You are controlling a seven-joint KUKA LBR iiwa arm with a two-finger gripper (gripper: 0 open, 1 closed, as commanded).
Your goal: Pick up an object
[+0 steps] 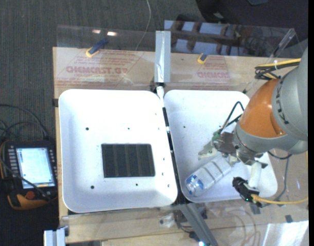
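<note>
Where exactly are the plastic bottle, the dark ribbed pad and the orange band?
plastic bottle (pixel 210 174): camera view, its clear middle.
dark ribbed pad (pixel 127 160): camera view, its centre.
orange band (pixel 263 110): camera view, its curved top.

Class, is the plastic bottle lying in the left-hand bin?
No, the plastic bottle lies in the right bin, beneath the arm.
</note>
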